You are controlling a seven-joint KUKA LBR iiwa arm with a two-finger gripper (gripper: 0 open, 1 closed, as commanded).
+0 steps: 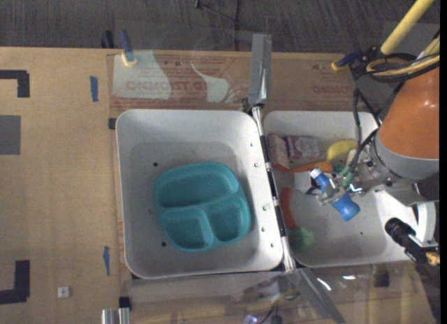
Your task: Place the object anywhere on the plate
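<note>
Teal three-compartment plate [201, 206] is seen in the left bin [140, 134], centre-left of frame. Gripper [334, 188] is positioned over the right bin [363, 246], centre-right, touching a blue object [345, 207]; jaw state cannot be told.

Bare teal plate [201, 205], cluttered right bin [363, 246]

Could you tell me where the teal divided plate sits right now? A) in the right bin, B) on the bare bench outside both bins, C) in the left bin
C: the teal plate lies flat inside the left bin, while the right bin holds the small objects.
</note>
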